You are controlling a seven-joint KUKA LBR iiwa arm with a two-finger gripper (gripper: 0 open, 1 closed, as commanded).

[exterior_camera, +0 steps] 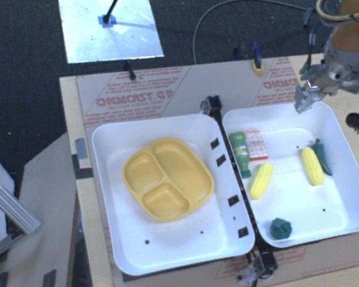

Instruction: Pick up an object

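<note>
Currently hand [305,98] hovers over right bin's [353,169] far edge, nothing gripped; finger state unclear. Two corn cobs [311,165], green bottle [240,154] lie below.

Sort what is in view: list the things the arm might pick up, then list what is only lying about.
For the job:
gripper, above the right bin's far rim
green bottle
yellow corn cob
second corn cob
dark green vegetable
teal lump
red and white packet
right bin, holding all six

Lying about:
yellow divided tray in the left bin
metal sheet
</note>
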